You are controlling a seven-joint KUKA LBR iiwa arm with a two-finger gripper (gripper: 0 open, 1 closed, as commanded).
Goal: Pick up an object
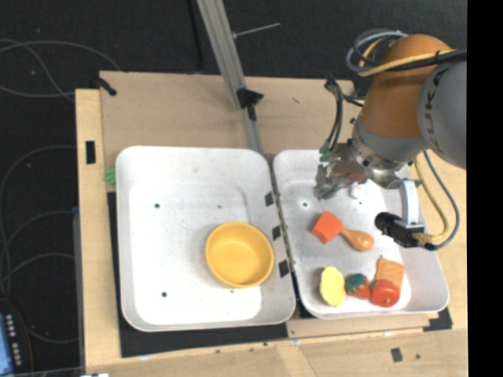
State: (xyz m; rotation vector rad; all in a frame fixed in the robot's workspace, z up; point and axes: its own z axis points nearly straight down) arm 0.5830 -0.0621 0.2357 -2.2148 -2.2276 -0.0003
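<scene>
My gripper [328, 185] hangs over the back of the right bin [302, 171], its dark fingers pointing down just above and behind an orange-red block [325, 227]. Nothing shows between the fingers. An orange drumstick-shaped piece [358, 239] lies right of the block. Near the bin's front lie a yellow lemon-like piece [332, 286], a small green and red piece [357, 283], a red tomato [384, 293] and an orange chunk [390, 271].
A yellow bowl [239, 254] sits in the left bin [157, 210], toward its front right. A metal post [228, 53] rises from the bench behind the bins. The two bins meet at a ridge [277, 226].
</scene>
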